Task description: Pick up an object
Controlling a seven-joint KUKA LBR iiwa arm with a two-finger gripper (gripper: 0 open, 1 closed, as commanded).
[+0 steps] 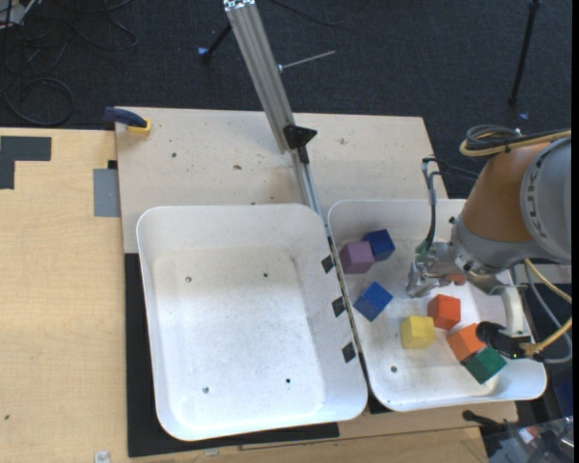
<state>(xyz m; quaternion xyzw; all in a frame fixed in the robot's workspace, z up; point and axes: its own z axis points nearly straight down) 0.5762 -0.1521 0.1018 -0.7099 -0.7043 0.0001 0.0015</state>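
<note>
text: none legible | labels: none | numbers: none

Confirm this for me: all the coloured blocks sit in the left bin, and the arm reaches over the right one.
Not quite. The camera view shows the blocks, such as the purple block and yellow block, lying in the right bin, not the left bin. The arm does reach over the right one.

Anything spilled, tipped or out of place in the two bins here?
Nothing stands out. The purple, two blue, yellow, two orange and green blocks lie scattered inside the right white bin; none spilled.
</note>
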